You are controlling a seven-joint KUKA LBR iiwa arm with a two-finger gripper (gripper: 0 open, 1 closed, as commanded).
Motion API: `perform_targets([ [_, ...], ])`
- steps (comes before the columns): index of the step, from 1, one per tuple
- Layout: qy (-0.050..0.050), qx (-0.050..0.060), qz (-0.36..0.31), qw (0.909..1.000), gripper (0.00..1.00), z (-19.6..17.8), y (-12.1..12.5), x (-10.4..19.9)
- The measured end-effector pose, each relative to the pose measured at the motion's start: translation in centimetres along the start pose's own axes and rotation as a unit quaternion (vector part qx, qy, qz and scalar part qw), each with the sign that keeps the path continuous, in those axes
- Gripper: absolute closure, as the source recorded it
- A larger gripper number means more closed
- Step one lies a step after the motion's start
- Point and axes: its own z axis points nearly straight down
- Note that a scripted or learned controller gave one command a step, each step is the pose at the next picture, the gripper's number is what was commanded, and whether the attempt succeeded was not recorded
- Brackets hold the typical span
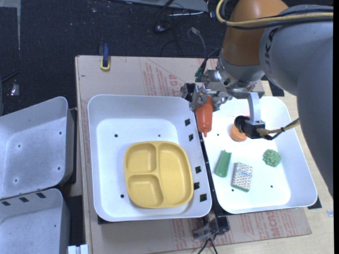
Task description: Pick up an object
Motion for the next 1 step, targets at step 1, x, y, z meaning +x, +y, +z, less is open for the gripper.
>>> perform_targets([
  [1, -0.001, 0.0, 0.001, 1.0, 1.0, 1.24, 1.96, 4.14],
])
